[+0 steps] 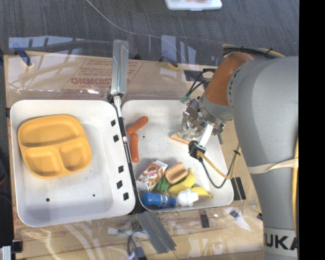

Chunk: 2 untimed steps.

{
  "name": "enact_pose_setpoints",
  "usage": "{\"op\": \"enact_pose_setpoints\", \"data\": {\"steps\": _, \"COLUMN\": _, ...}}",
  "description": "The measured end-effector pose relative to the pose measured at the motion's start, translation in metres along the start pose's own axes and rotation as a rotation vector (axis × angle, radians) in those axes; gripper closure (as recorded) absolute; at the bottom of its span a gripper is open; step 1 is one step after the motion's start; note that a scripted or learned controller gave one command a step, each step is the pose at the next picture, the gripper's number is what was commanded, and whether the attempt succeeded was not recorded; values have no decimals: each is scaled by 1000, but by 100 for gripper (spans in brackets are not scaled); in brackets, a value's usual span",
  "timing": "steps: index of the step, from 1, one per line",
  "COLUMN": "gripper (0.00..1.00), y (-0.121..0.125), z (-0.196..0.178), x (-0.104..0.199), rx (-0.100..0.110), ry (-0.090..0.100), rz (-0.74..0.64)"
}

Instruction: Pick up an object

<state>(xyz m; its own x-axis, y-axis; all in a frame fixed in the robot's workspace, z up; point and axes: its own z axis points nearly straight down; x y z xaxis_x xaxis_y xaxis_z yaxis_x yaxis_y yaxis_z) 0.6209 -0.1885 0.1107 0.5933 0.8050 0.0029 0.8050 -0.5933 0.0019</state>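
The flat white tray is cut off by the top edge; the tool partly hides a thin tan wedge-shaped piece.

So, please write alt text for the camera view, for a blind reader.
The grey arm's gripper is low in the right bin, beside a flat tan piece; sausages, a banana and a bottle lie nearby. The left bin holds a yellow tray.
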Motion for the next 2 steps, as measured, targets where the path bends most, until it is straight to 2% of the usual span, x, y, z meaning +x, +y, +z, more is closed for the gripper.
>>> {"op": "enact_pose_setpoints", "data": {"steps": 1, "gripper": 100, "y": 0, "z": -10, "x": 1, "rx": 3, "ry": 0, "rz": -6}}
{"op": "enact_pose_setpoints", "data": {"steps": 2, "gripper": 100, "y": -14, "z": 6, "x": 27, "rx": -16, "ry": 1, "rz": -282}}
